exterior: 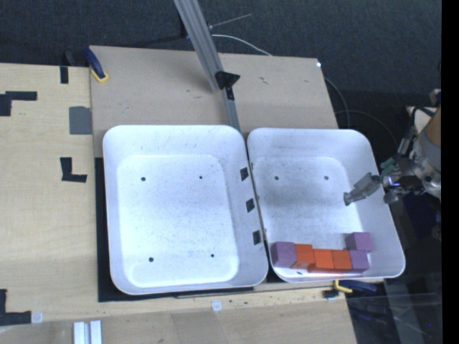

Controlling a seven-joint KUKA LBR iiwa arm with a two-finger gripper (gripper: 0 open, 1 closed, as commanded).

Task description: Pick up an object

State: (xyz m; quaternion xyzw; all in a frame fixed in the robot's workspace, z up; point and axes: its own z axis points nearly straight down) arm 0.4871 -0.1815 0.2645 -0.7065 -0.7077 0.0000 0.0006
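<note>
The gripper (361,190) is seen at the right edge of the frame, poked in over the right bin (315,143) rim, and nothing is seen held in it; whether it's clenched or released just can't be told from here. The blocks (323,255), purple and orange, are lined up along that bin's lower wall, well below. So nothing's been picked yet, pretty much the whole job is left.

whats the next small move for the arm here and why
Probably swing the end effector toward the near edge of the right bin and position it above the blocks. It sits over the bin's right side, apart from the purple block and orange blocks lined up along the near wall, so nothing is within grasp yet.
</note>
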